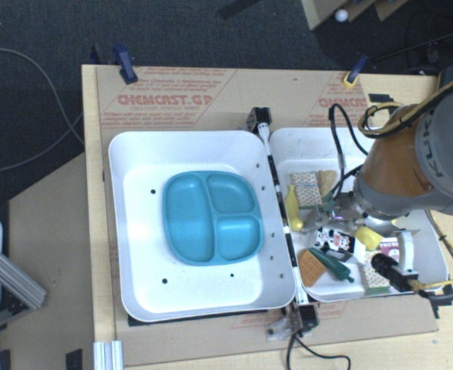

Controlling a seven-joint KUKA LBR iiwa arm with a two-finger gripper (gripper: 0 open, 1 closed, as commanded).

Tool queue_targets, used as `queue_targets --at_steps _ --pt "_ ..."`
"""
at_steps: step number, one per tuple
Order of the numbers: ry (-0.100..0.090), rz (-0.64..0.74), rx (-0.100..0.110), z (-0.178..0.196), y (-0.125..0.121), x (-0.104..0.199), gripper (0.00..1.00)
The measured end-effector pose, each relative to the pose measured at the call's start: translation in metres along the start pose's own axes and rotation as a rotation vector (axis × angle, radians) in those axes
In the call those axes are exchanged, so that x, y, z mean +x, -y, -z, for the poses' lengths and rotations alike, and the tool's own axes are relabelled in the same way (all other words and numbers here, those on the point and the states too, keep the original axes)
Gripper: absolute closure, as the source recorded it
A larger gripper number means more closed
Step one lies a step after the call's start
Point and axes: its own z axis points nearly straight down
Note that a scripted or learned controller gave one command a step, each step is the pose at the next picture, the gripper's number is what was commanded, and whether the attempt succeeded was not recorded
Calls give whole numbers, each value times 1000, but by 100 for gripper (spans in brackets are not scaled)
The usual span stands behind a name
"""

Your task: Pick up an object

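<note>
The left bin (134, 206) holds a blue divided plate (211, 216) with three compartments, set near the bin's centre. Both bins rest on a brown board (172, 99) printed with red lettering. Two clamps sit at the board's far edge — a blue one (124, 64) at left, a blue-and-yellow one (355, 71) at right. Dark carpet (41, 21) surrounds the bench.

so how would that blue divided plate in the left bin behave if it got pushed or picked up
The blue divided plate looks like moulded plastic, so it is probably stiff and light. It lies flat on the left bin, so a push would likely slide it rather than tip it. Its smooth, rounded rim may be slippery to pinch.
</note>
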Motion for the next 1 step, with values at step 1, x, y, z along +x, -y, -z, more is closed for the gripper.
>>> queue_targets --at_steps 1 --pt "-2 1 2 0 45 -7 0"
